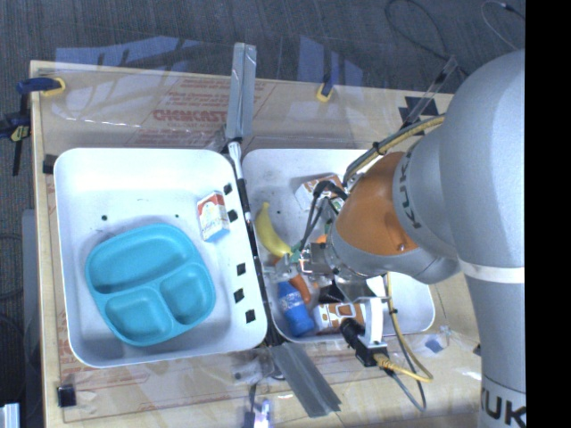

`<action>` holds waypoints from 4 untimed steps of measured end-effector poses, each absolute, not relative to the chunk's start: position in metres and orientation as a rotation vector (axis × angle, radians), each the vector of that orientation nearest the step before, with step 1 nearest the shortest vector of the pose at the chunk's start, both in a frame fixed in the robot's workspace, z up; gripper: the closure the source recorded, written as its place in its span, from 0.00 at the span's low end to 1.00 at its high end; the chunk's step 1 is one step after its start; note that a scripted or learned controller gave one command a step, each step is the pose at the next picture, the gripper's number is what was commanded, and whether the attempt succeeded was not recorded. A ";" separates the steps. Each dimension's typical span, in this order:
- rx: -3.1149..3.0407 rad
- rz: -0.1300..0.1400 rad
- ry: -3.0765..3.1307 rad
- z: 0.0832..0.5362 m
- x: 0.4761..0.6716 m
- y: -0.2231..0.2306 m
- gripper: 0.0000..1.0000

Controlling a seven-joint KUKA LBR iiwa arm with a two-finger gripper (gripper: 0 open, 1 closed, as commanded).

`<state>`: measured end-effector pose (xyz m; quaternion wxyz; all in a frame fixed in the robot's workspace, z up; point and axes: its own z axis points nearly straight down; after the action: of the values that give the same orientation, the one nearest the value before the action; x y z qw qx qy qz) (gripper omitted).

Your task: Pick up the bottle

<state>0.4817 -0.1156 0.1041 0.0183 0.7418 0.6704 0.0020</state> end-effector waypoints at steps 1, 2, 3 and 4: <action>2.304 0.006 2.082 0.104 0.482 -0.116 0.00; 2.446 0.014 1.920 0.103 0.482 -0.112 0.00; 2.632 0.005 1.691 0.095 0.478 -0.111 0.00; 2.631 0.004 1.705 0.104 0.478 -0.109 1.00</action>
<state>0.4783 -0.1085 0.1037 0.0031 0.8392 0.5437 0.0013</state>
